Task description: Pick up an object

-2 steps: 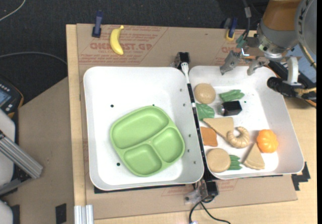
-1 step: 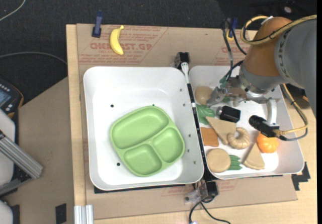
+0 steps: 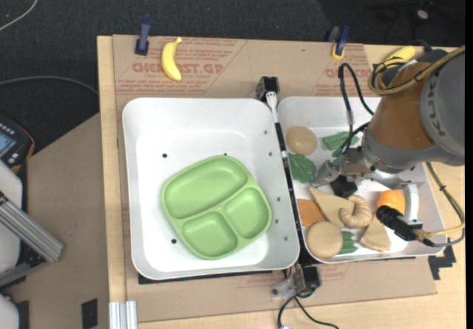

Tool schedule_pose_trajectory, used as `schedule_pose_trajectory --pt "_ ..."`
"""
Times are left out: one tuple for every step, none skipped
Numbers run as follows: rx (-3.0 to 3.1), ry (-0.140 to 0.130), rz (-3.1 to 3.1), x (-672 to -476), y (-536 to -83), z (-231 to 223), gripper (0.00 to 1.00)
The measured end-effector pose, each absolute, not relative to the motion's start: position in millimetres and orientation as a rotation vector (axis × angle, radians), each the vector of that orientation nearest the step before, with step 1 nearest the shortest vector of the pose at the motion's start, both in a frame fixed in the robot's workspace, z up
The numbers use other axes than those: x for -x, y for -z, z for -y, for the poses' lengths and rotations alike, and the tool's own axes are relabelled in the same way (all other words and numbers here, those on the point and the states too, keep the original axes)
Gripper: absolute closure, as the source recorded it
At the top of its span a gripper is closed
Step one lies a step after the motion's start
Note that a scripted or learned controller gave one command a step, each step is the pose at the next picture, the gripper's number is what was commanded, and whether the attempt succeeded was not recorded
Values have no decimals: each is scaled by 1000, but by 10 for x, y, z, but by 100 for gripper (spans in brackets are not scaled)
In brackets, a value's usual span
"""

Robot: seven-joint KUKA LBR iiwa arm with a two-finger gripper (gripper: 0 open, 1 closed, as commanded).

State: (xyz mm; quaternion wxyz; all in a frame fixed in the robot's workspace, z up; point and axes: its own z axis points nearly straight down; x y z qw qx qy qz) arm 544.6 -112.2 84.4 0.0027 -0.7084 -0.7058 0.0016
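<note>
The right bin (image 3: 322, 107) holds several toy foods: a tan bun (image 3: 301, 140), a green leaf (image 3: 301, 167), a beige wedge (image 3: 332, 205), a curled tan pastry (image 3: 359, 213), a round biscuit (image 3: 325, 239) and an orange ball (image 3: 392, 200). My gripper (image 3: 336, 177) is down inside this bin, over its middle, just right of the green leaf and above the beige wedge. The arm's wrist (image 3: 399, 128) covers the bin's right part. Nothing visibly sits in the gripper.
The left bin (image 3: 148, 172) holds a green divided plate (image 3: 216, 205). A yellow banana (image 3: 171, 58) lies on the bench behind the left bin. Blue clamps (image 3: 143, 37) sit at the bench's back edge. Cables (image 3: 353, 91) trail along the arm.
</note>
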Motion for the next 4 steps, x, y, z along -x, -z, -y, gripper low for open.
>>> schedule_pose_trajectory --pt "2221 -1 2219 -5207 -850 942 0" --pt "2217 7 2228 -4782 -1897 362 0" --pt "2224 3 2223 -4800 -1950 395 100" --pt "2212 12 2236 -4801 -2608 -518 100"
